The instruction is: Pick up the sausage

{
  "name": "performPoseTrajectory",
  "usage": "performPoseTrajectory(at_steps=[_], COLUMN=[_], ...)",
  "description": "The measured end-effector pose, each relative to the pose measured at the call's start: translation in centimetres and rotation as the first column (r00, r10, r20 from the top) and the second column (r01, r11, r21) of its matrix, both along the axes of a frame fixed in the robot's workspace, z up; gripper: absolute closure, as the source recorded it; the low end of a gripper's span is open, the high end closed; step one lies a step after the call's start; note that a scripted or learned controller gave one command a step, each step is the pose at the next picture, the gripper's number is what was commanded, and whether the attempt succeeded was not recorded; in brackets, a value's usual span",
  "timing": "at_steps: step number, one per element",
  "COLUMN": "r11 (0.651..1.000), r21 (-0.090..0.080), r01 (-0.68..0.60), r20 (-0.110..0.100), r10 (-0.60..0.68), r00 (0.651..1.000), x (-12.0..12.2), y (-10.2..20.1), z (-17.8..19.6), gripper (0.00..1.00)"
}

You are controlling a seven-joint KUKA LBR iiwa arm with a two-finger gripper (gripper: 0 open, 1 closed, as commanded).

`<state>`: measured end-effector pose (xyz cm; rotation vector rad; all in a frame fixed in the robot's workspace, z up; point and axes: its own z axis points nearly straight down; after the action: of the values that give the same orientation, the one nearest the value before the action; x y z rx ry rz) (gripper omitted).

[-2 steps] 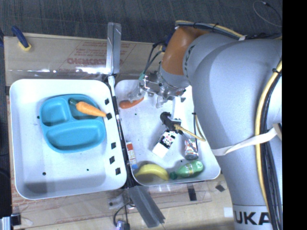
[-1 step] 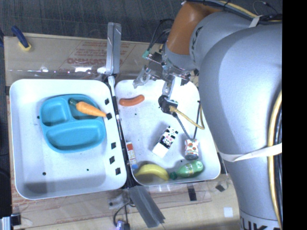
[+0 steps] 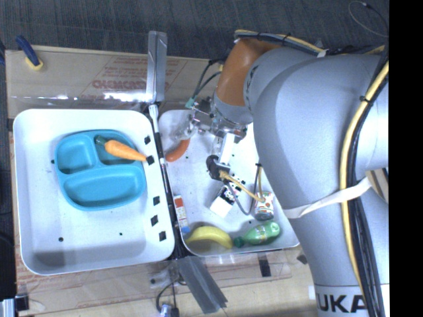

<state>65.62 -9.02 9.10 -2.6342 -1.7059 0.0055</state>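
The sausage [image 3: 177, 150] is a short reddish-brown piece lying in the right bin [image 3: 198, 177], at its upper left, close to the wall between the bins. My gripper [image 3: 200, 124] hangs over the upper part of that bin, just up and to the right of the sausage. Its tip is near the sausage's upper end, and I cannot tell whether they touch. The grey arm with its orange band [image 3: 236, 71] covers the bin's right side.
In the right bin lie a banana [image 3: 210, 238], a green bottle [image 3: 260, 232], a small white box [image 3: 222, 204] and a small can [image 3: 264, 209]. The left bin [image 3: 39, 230] holds a blue divided tray [image 3: 99, 183] with a carrot [image 3: 124, 150] on it.
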Motion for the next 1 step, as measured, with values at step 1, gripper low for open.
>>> performPoseTrajectory(at_steps=[1], r11=[0.998], r21=[0.0], r01=[0.064], r20=[-0.001], r10=[-0.064], r00=[0.998], x=[-2.34], y=[-4.78], z=[0.03], gripper=[0.0])
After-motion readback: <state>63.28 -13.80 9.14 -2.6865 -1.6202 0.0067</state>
